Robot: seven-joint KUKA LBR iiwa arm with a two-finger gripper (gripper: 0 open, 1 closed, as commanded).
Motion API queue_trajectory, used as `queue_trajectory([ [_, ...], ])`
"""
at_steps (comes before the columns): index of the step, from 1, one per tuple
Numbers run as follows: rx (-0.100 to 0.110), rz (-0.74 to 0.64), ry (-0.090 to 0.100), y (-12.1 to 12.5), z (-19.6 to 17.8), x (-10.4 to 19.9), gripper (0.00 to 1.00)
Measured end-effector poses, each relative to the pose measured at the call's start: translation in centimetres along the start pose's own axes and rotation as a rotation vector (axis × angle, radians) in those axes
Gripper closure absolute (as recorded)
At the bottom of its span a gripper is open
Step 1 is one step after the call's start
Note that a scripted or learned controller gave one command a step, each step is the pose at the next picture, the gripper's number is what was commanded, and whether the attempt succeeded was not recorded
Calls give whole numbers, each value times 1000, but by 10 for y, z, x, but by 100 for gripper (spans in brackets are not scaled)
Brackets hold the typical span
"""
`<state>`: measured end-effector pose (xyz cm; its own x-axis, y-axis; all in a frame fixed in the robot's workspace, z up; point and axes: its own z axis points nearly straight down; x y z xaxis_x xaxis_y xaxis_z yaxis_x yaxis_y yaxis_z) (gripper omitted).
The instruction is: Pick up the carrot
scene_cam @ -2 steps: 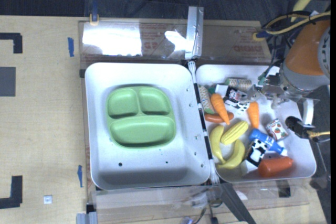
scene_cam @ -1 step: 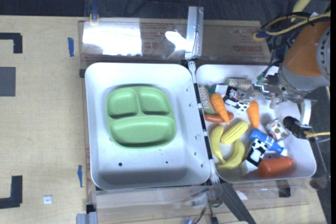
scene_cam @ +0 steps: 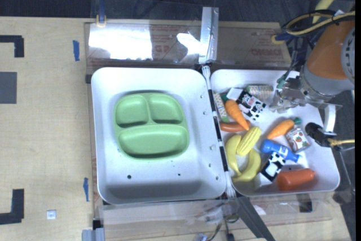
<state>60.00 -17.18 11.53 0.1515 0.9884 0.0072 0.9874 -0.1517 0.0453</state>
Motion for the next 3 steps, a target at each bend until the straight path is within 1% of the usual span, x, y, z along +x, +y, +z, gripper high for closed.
queue_trajectory([
  [1, 0, 0, -1, 0, 0, 0, 0],
  [2, 2, 1, 0, 1, -7, -1, 100],
  [3, 2, 1, -1, 1, -7, -1, 0],
])
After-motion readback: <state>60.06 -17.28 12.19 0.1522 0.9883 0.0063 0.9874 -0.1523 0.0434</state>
